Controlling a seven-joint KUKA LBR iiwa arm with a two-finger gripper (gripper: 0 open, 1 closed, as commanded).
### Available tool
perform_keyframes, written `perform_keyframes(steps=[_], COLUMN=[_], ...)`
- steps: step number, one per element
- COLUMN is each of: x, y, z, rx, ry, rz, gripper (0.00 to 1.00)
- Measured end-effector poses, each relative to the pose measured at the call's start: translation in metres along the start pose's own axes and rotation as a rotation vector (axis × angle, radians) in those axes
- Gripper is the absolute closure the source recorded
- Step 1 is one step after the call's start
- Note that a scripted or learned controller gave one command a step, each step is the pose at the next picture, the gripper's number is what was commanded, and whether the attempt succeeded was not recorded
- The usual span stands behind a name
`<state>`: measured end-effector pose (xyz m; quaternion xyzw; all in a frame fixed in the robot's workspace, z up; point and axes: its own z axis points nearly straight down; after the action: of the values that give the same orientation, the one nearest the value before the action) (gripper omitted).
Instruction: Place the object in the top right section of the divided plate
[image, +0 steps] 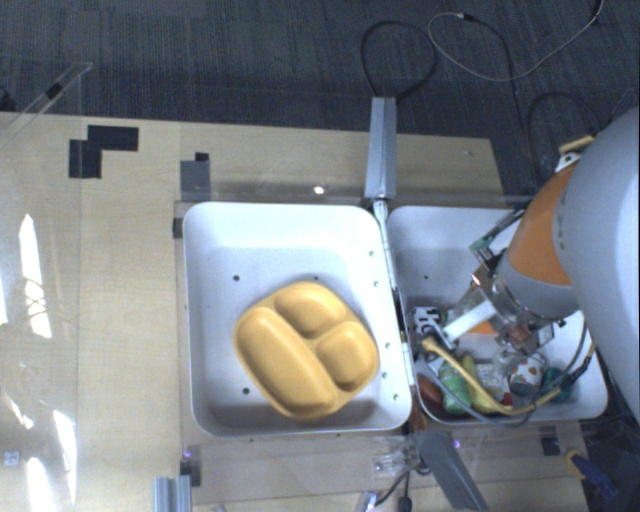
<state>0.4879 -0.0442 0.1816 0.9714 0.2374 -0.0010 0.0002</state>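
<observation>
Left white plastic bin (200, 330) on the light wooden table (110, 330): yellow three-section divided plate (305, 348), glossy moulded plastic with rounded lobes, sits rotated near the bin's centre-front. One long section runs along its left side, two smaller ones on the right; all three look bare. Plate is tilted relative to the bin walls.

Metal divider rail (382, 150) runs between the bins at the back.

Right white plastic bin (430, 250): clutter piled at the front edge. Visible there: a long yellow banana-like object (462, 380) lying diagonally, a small black-and-white item (428, 321) at the bin's left wall, a green piece (455, 402) and a red-brown piece (430, 387) beside it, other small bits too jumbled to identify.

Grey arm with orange band (540, 250) reaches down over that pile. End effector (500, 335) sits low among the objects, close to the banana-like one; can't tell its opening or whether it holds anything, the wrist blocks it.
</observation>
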Motion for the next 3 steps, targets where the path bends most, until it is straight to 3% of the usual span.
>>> perform_keyframes(steps=[1,2,3], x=[-0.020,-0.020,-0.005], y=[0.045,0.044,0.121], z=[0.090,0.091,0.091], rx=[-0.002,-0.006,-0.010], ry=[0.011,0.012,0.014], rz=[0.256,0.272,0.163], gripper=[0.00,0.00,0.00])
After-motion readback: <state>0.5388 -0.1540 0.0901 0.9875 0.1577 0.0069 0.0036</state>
